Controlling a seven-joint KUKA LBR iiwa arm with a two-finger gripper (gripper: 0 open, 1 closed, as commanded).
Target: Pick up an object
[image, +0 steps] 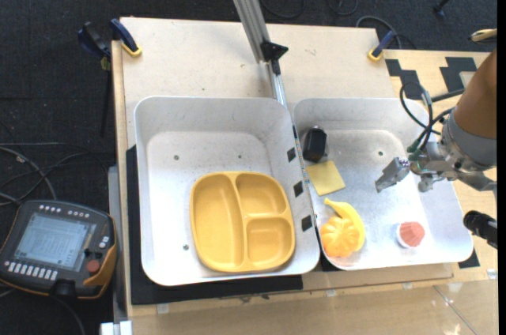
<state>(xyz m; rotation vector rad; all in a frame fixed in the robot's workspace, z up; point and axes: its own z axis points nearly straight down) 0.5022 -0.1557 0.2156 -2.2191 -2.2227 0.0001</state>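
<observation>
We take the right bin [371,142] as our landmark. Our hand [393,174] hovers over its right half with nothing visibly between its fingers; how far they are spread we cannot tell. Inside the bin lie a black object [315,144] at the back left, a yellow card [327,178] beside it, a yellow squash-like toy [342,231] at the front left, and a small red piece [411,233] at the front right. The red piece looks nearest, so we judge it best to centre above it before descending.
</observation>
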